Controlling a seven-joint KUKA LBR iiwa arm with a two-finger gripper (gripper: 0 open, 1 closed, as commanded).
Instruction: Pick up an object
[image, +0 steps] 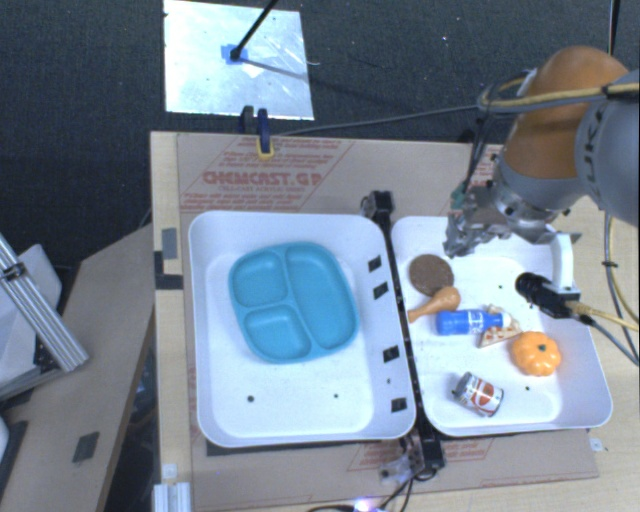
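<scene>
My gripper (458, 244) hangs over the back of the right bin (580, 400), just above and right of a brown round cookie (430, 270). Nothing shows between its fingers. Below the cookie lies a tan drumstick (435, 303). A blue bottle (466, 322) lies on its side beside a pizza slice (495, 334). An orange pumpkin (535, 353) sits to the right. A small red and silver can (477, 393) lies near the bin's front.
The left bin (215, 400) holds a blue divided plate (293, 300). A black hinge strip with clips (395, 320) runs between the bins. A metal rail (40, 315) stands at the far left, off the bench.
</scene>
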